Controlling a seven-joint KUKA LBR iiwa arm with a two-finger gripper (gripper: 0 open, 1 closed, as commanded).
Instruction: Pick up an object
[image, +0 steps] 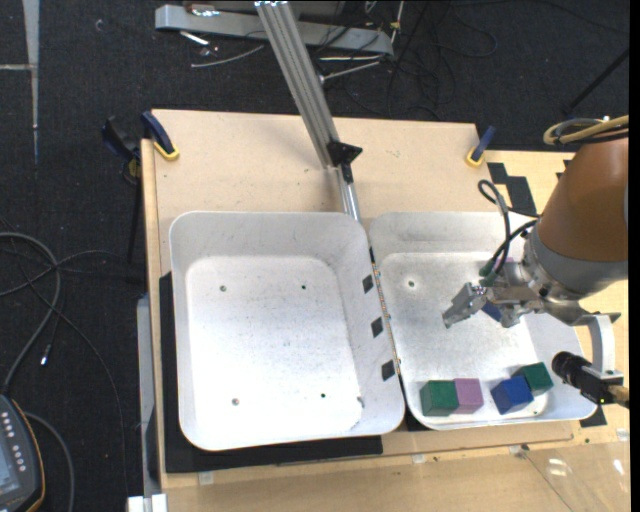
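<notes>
Along the right bin's (420, 245) near edge sit four blocks: a dark green cube (438, 398) touching a purple cube (468, 394), then a blue cube (512, 393) touching a smaller green cube (537, 377). Farther in, the claw (463, 306) hangs over bare bin floor, nothing visibly held; its opening cannot be told. The left bin (200, 240) lies alongside on the tabletop (250, 160).

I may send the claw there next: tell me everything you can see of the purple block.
The purple block is a small, matte, pinkish-purple cube, possibly foam. It sits upright on the floor of the right bin near its front wall. Its left face presses against a dark green block; a blue block lies apart to its right. The claw is above the bin floor, apart from it.
</notes>
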